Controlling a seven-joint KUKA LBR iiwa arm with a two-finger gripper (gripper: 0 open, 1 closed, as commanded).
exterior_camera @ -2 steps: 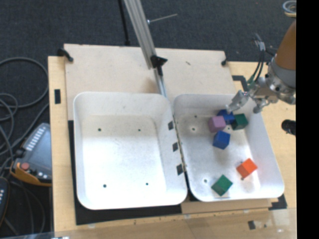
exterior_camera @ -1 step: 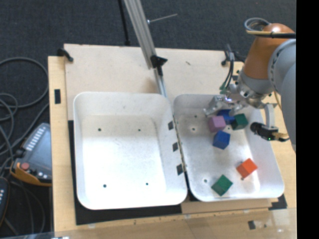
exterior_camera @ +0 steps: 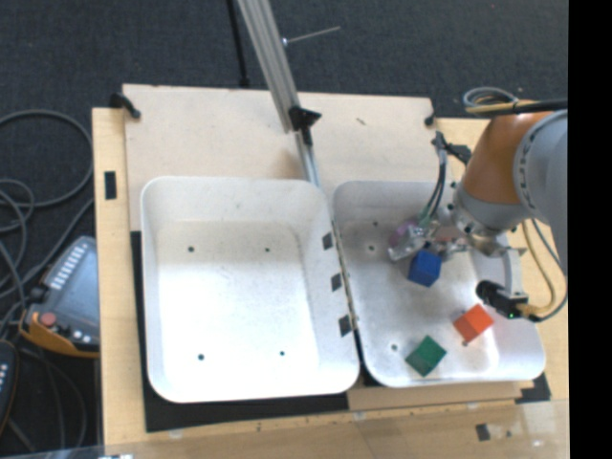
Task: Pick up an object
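I see end effector (exterior_camera: 417, 247) over blue cube (exterior_camera: 424, 269) in right bin (exterior_camera: 368, 208); jaw state unreadable. I advise centring, descending squarely before closing.

Single fixed camera above bench (exterior_camera: 220, 122), looking down at slant, both bins (exterior_camera: 239, 290) in frame.

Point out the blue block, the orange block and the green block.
blue block (exterior_camera: 424, 269), camera view, its top face.
orange block (exterior_camera: 472, 323), camera view, its top face.
green block (exterior_camera: 426, 356), camera view, its top face.
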